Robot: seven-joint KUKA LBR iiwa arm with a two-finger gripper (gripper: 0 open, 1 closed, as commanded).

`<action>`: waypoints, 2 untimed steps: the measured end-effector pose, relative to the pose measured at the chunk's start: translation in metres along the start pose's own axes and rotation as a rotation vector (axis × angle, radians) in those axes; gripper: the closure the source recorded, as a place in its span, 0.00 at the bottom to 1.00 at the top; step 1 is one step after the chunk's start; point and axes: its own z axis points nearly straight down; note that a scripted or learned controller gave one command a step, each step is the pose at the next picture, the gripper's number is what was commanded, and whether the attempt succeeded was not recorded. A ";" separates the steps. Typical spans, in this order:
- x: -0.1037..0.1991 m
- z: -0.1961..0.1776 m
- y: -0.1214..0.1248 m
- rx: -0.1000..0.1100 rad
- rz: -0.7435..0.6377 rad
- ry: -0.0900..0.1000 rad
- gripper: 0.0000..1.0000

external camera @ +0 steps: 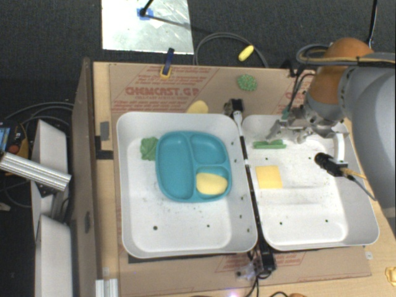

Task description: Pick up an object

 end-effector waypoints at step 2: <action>0.000 -0.011 0.000 -0.001 -0.005 -0.002 0.00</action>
